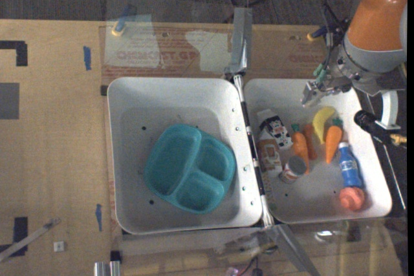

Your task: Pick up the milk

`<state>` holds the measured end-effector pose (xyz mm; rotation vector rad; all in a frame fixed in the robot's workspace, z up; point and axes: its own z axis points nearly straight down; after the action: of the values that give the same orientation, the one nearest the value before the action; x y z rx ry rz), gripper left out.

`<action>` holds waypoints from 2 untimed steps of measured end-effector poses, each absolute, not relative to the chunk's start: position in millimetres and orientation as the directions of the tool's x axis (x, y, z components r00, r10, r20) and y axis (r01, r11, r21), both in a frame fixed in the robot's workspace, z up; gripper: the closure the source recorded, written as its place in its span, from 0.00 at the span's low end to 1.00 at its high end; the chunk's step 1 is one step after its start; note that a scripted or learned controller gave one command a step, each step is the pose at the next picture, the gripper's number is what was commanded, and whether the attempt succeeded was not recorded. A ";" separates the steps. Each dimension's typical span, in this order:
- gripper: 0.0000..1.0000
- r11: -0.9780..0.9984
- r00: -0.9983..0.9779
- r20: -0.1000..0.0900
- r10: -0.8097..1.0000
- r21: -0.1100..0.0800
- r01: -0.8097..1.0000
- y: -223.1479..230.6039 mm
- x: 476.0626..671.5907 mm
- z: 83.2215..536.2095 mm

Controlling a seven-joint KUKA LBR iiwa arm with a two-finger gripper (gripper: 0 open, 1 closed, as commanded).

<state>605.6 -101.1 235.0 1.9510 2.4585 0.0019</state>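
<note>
Your arm (378, 16) reaches in from the upper right of the frame, its orange band above the grey wrist, and the gripper (315, 91) hangs over the upper edge of the right bin (381, 203); you cannot tell from here how its jaws stand, and nothing shows between them. On the tan bench (52, 158) the left bin (129, 100) carries a teal divided tray (190, 167), while the right bin holds the milk (275, 128) lying near its left wall at centre-right of the frame, just beside a brown carton (269, 154), with two carrots (317, 142), a banana (323, 120) and a blue bottle (350, 167) to its right.
</note>
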 end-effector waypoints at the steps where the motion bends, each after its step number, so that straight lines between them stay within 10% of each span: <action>1: 1.00 0.286 -0.286 0.000 0.958 -0.001 0.958 -5.8 584.4 184.4; 2: 1.00 -0.113 0.113 0.000 0.994 -0.004 0.994 -18.4 531.5 217.6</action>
<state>531.5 -18.4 217.6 2.3453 2.0947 -0.0037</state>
